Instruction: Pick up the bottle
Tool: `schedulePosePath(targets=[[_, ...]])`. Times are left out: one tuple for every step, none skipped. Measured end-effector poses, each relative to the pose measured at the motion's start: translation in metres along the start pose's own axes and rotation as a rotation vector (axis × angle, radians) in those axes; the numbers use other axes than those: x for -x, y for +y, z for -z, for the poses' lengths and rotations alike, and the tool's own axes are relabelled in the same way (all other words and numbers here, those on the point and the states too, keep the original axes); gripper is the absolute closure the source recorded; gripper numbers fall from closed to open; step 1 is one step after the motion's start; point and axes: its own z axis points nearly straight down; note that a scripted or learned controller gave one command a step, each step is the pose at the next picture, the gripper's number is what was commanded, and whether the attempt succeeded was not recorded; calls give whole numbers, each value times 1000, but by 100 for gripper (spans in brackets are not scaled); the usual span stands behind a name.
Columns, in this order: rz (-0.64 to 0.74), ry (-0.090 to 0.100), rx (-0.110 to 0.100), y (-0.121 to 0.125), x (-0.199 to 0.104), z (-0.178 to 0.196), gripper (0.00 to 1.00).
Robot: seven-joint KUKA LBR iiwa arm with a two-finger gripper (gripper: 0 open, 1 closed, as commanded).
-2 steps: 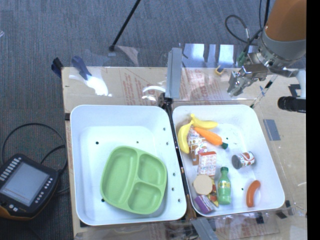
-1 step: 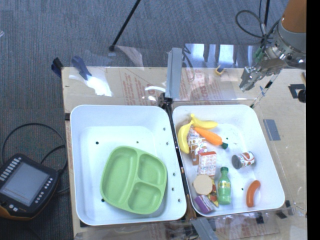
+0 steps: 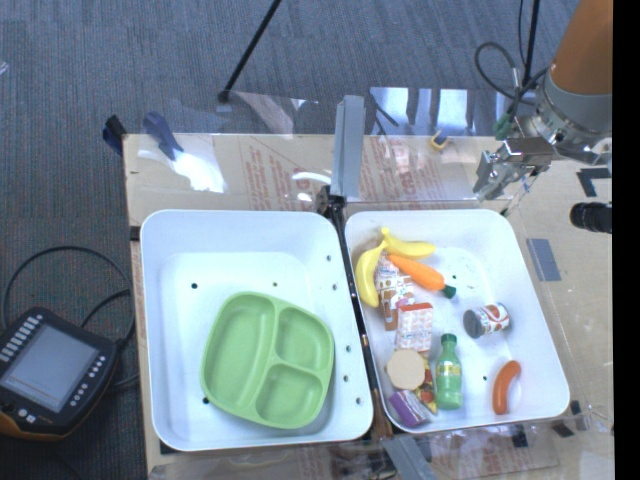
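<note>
A small green bottle with a green cap and a yellow label lies near the front of the right bin, between a round cracker and a sausage. My gripper hangs above the bench just past the right bin's far right corner, well away from the bottle, with nothing seen between its fingers. The orange-banded arm rises toward the upper right.
Around the bottle in the right bin lie a banana, a carrot, small cartons, a can, a round cracker and a sausage. A green divided plate sits in the left bin.
</note>
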Motion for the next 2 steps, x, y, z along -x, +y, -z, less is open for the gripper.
schedulePosePath(targets=[[65, -1, 2, -5, 56, 1, 100], [168, -2, 5, -12, 81, 26, 100]])
